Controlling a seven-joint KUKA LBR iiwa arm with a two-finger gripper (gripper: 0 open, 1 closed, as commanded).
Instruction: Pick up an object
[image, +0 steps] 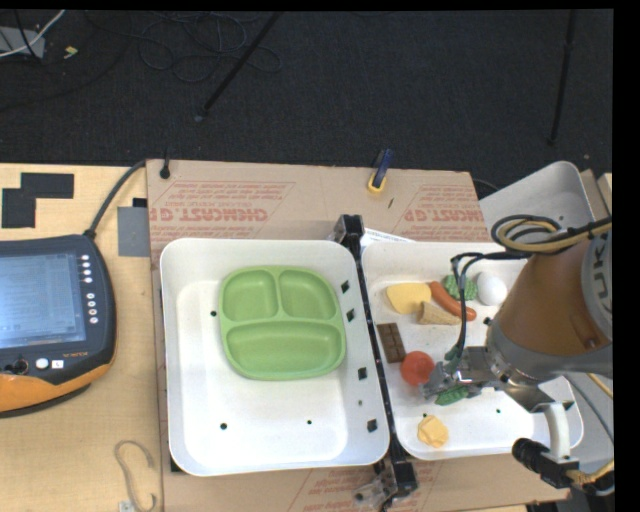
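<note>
A dark carpeted floor (300, 80) fills the upper part of the frame, with black cables (190, 45) trailing across it. Below lies the worktop (60, 440), light brown, with a printed cardboard sheet (270, 205) spread over its middle. A grey and orange control pendant (50, 315) rests at the left edge.

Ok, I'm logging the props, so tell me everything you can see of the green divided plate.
The green divided plate is pale lime, plastic-looking, a rounded rectangle with three compartments: two small ones at the far side, one wide one nearer. It lies flat and upright on the floor of the left white bin, slightly rotated. All three compartments look bare, and only the bin touches it.
</note>
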